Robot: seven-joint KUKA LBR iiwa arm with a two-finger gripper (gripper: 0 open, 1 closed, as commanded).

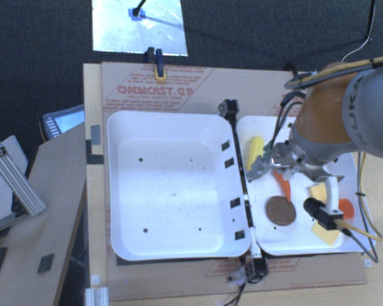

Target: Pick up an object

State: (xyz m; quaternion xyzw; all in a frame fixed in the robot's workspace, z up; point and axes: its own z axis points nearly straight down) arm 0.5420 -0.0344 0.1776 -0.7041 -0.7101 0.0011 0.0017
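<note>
- Clock directions are read on the camera view, with 12 o'clock at the top edge.
- The two white bins lie side by side on a brown cardboard sheet (159, 88). The left bin (172, 190) is at 9 o'clock from the right bin (273, 240).
- The grey arm (332, 120) comes in from 3 o'clock and bends down over the right bin.
- The gripper (258, 166) hangs over the 9 o'clock side of the right bin, near the wall shared by the two bins.
- Whether the gripper is open or closed cannot be told from this slant, and nothing can be seen held in it.
- A yellow piece (255, 148) lies in the right bin just at 12 o'clock from the gripper. Its lower end reaches the gripper's tip, but whether they touch cannot be told.
- An orange stick (283, 185) lies near the gripper at about 4 o'clock from it, partly under the wrist.
- A brown disc (281, 211) lies flat at 5 o'clock from the gripper, just beyond the orange stick and apart from the gripper.
- A pale yellow block (318, 192), an orange round piece (346, 206) and a yellow wedge (327, 235) lie farther off, between 3 and 4 o'clock from the gripper, toward the right bin's far corner.
</note>
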